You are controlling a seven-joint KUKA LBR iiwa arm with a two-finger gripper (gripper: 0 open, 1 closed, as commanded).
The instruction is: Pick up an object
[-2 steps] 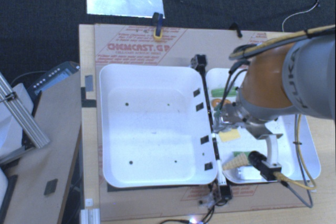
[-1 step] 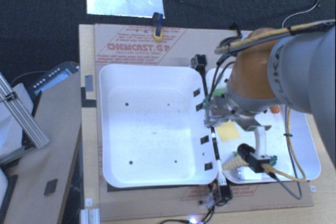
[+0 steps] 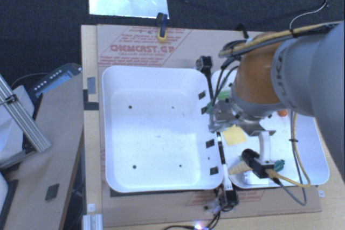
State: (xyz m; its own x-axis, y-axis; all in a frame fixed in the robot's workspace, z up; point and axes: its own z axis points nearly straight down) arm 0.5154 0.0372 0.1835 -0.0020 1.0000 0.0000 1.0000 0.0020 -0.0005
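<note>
Two white bins stand side by side on the bench (image 3: 90,137), over one brown board (image 3: 178,40) with red print. The left bin (image 3: 156,132) has four small dark dots on its floor. One yellow and blue clamp (image 3: 161,28) sits at the far edge of the board.

The one arm (image 3: 307,72) reaches in from the right and covers much of the right bin (image 3: 315,161). Its end effector (image 3: 229,122) is low over the left part of this bin, close to the wall between the two bins. The wrist hides it from above, so I cannot tell if it is open or closed, and I see nothing held in it.

I count four loose things in the right bin. One yellow square (image 3: 234,136) lies flat on the floor, just beside the end effector and partly under the wrist. One small orange bit (image 3: 282,113) shows near the edge of the arm, further to the right. One green piece (image 3: 277,164) lies near the front. One pale piece (image 3: 236,169) lies by the front left corner; its shape is not clear to me.
</note>
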